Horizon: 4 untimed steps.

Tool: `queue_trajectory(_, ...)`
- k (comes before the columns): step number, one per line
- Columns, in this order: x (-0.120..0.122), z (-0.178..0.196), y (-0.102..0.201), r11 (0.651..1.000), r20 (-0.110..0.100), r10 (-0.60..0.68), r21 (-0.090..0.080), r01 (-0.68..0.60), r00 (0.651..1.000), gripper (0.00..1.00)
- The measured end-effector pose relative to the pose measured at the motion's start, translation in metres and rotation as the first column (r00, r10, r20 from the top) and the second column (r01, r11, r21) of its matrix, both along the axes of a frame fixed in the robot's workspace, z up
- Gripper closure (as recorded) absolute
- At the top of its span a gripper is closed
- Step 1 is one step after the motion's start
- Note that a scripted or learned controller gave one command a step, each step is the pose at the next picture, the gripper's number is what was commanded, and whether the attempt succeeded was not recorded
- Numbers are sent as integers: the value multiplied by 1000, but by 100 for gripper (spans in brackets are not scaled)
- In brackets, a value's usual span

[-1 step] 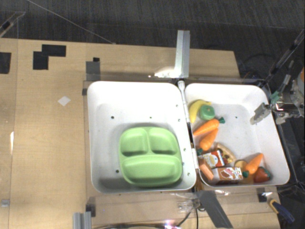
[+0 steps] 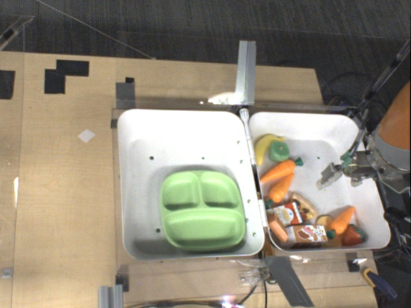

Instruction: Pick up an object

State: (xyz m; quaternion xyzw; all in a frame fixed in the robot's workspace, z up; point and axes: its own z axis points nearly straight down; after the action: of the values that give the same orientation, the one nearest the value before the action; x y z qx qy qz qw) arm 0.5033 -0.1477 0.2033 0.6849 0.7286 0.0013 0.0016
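I saw the hand (image 2: 329, 174) over the right bin (image 2: 321, 130); its state I couldn't tell. Print on the small carton (image 2: 310, 234) was unreadable.

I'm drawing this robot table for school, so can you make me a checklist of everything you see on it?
Surface: a wooden bench bearing two white bins, left bin and right bin, side by side.
Job's things: toy food in the right bin, piled along its left and near sides: two carrots lying together, another carrot, a yellow piece with a green cap, small food packets.
Clutter: a green divided tray in the left bin.
Grippers: the gripper hovers over bare floor of the right bin, holding nothing.
Cables: wires by the bench's near edge.
Surroundings: dark carpet; black marks on the bench.
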Motion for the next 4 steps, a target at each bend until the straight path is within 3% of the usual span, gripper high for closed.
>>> queue_trajectory(1, 66, -103, 37, 1000, 0, -1, 0, 1, 1000, 0)
queue_trajectory(2, 68, -91, 37, 1000, 7, -1, 0, 1, 1000, 100)
queue_trajectory(3, 68, -91, 37, 1000, 6, -2, 0, 2, 1000, 0)
queue_trajectory(4, 72, -111, 51, 1000, 12, 18, -2, -18, 1000, 0)
